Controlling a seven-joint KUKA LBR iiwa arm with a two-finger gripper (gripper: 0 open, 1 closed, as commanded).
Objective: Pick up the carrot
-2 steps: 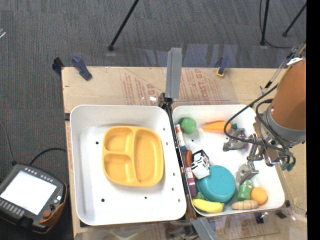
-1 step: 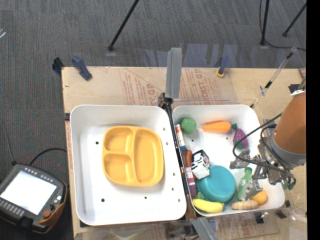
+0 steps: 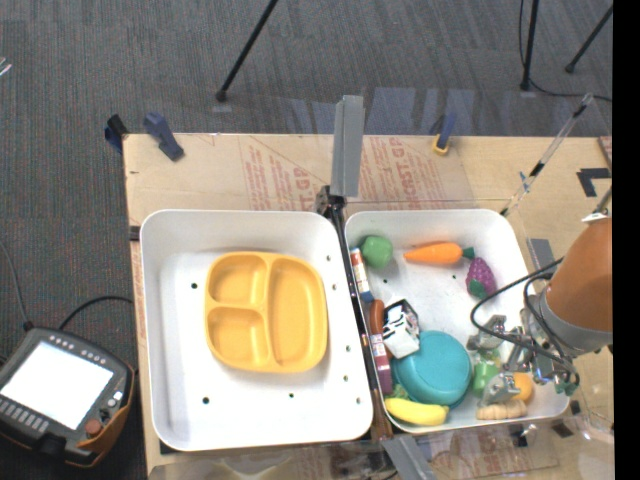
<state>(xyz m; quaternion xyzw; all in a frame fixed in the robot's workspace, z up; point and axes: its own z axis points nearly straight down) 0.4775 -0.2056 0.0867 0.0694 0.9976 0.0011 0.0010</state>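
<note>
The carrot, orange with a green tip, lies flat near the far edge of the right bin, pointing left. My gripper hangs low over the near right corner of that bin, well away from the carrot, down and to its right. It sits among cables, above a small green item and a tan and orange piece. Nothing shows held in it.
Around the carrot are a green fruit and purple grapes. A teal bowl, a banana, a white-and-black item and pens fill the near part. The left bin holds a yellow divided plate.
</note>
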